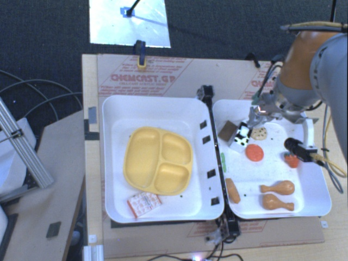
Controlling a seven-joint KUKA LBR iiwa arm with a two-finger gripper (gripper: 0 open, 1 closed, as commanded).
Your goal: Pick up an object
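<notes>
My gripper (pixel 254 116) hangs over the back left part of the right bin (pixel 324 199), reaching in from the right. Just below it lie a speckled cookie (pixel 259 133) and a white die with black dots (pixel 240 137). A brown block (pixel 227 129) sits to the left of the die. Nearer the front lies a red round piece (pixel 254 153). No object shows between the gripper's tips.
The right bin also holds two tan drumsticks (pixel 278 187) (pixel 277 202), an orange sausage (pixel 232 191) and a small red piece (pixel 292 161). The left bin (pixel 109 145) holds a yellow divided plate (pixel 159 160) and a red-and-white packet (pixel 144 203).
</notes>
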